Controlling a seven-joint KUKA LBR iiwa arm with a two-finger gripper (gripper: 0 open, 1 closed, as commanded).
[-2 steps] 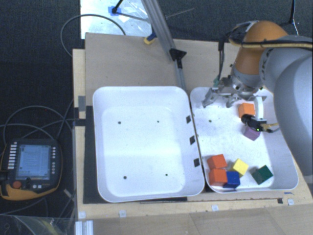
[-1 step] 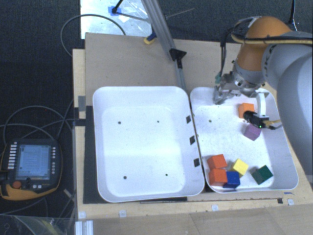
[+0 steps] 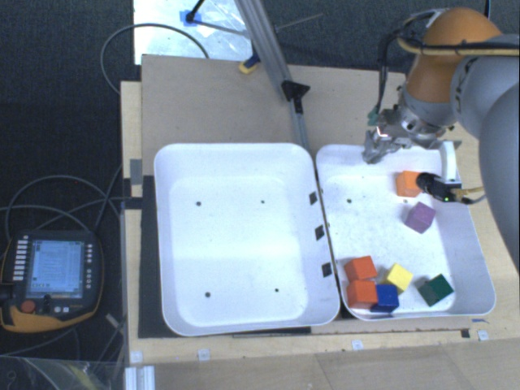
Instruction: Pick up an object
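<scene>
The left bin (image 3: pixel 236 234) has an open floor, so access from above is unobstructed across it. In the right bin (image 3: pixel 366 218), the centre and upper-left floor are open. Obstacles cluster at the near edge: two orange blocks (image 3: pixel 361 279), a blue block (image 3: pixel 387 296) and a yellow block (image 3: pixel 399 277) stand touching or just beside one another, with a green block (image 3: pixel 436 289) near them. A purple block (image 3: pixel 420 217) stands alone mid-right. An orange block (image 3: pixel 408 184) lies just beside the arm (image 3: pixel 455 71), which overhangs the far right corner.

white bins (image 3: pixel 236 157), orange, purple, yellow, blue, green blocks.
</scene>
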